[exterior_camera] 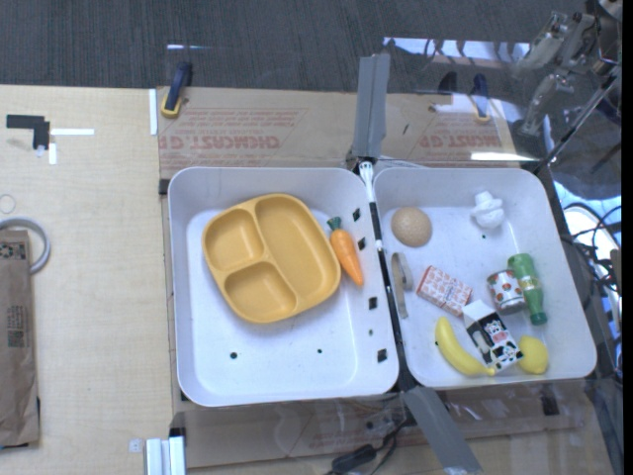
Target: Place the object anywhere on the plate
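**binwatcher:** Since you've got the top-down view, what's in each bin?

**iiwa_arm:** Two white bins, side by side on the desk (79, 216). The left bin (277, 359) has one yellow plate (269, 257) with three compartments, and one carrot (345, 250). The carrot lies on the bin floor just beside the plate's right rim, not on it, green end pointing to the back. The right bin (450, 196) is the crowded one:
- one round tan ball (411, 227)
- one white lump (487, 209) at the back
- one red-and-white box (444, 288)
- one little can (504, 288) pressed against one green bottle (527, 287)
- one banana (460, 349)
- one black-and-white carton (495, 339) lying across the banana's end
- one lemon (534, 356)

So that's eight, plus a slim greyish thing (400, 270) by the divider that I can't make out.

**binwatcher:** Any labels you can read? And what's your claw doing?

**iiwa_arm:** The packaging print is too small to read. The cardboard sheet (237, 127) behind the bins has red letters upside down, looks like "CHEMCAST GP". My claw (566, 47) is up past the right bin's far corner, well apart from everything. Honestly, it's too blurry to tell if it's released or clenched.
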`<state>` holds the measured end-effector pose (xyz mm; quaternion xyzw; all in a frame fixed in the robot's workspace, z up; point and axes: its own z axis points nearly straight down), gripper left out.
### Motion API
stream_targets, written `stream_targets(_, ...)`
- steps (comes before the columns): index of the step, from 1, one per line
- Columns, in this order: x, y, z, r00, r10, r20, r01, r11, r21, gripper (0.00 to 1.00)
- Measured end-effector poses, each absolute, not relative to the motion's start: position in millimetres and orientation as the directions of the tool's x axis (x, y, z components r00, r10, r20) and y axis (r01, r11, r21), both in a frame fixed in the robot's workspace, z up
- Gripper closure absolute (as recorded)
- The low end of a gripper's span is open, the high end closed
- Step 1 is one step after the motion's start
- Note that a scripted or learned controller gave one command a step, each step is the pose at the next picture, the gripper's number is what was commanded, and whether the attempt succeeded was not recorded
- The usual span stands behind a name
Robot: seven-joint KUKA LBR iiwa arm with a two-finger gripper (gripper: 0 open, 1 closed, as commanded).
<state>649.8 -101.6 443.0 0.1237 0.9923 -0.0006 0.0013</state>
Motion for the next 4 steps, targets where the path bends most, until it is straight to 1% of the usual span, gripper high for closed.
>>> stream_targets(1, 630.4, -112, 442, -0.992, 0.124, -0.003, 0.124, 0.992, -0.001, 0.00)
stream_targets(2, 630.4, -112, 442, -0.992, 0.124, -0.003, 0.124, 0.992, -0.001, 0.00)
stream_targets(3, 643.4, -98, 442, -0.998, 0.056, -0.004, 0.056, 0.998, -0.001, 0.00)
stream_targets(4, 629.3, -99, 442, -0.968, 0.252, -0.002, 0.252, 0.968, 0.000, 0.00)
